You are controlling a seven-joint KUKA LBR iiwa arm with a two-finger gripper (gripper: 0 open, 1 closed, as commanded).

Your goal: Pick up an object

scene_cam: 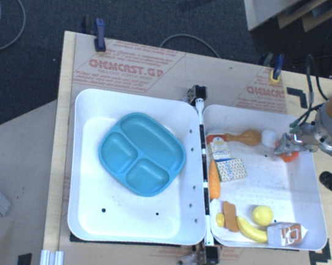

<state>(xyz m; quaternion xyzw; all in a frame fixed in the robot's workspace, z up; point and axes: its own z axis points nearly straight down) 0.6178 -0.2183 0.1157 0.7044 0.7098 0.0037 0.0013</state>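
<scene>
My gripper point(283, 146) is low over the far right part of the right bin point(306, 187), hanging from the grey arm with the orange band. A small red-orange object point(290, 156) lies right beside the gripper's tip, partly hidden by it; contact is unclear. Close to the left are a white ball point(268, 137) and a tan gourd-shaped piece point(244, 137). Further into the bin lie a small printed carton point(226, 161), a carrot point(213, 180), a yellow lemon point(262, 215), a banana point(245, 228) and a brown-and-white box point(287, 234).
The left bin point(82, 196) holds a blue divided plate point(143, 154). A ridge where the two bins meet runs down the middle point(201, 165). Blue clamps point(99, 31) and cables sit at the bench's far edge. An orange slab point(228, 214) lies by the banana.
</scene>
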